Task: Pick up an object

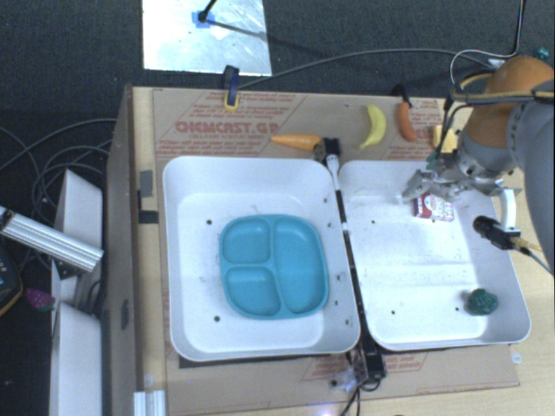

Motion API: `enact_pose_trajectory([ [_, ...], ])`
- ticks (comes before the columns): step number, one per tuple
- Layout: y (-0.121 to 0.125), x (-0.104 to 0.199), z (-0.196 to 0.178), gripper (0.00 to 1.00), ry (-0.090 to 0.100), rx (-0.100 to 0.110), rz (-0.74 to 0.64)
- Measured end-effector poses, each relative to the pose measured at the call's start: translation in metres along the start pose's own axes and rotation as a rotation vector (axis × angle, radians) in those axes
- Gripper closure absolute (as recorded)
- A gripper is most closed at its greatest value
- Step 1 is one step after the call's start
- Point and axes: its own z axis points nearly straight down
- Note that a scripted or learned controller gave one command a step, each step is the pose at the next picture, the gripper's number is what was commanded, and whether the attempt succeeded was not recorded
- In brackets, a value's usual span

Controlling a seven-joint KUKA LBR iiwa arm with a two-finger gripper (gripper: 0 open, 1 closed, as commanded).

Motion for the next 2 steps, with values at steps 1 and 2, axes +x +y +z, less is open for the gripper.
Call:
enact_pose_trajectory([
  [1, 0.003, -0.001, -0.013, 1.00, -0.004, -0.008, -0.004],
  [2, 0.007, -0.020, -0.100, 1.00, 0.000, 0.002, 0.001],
])
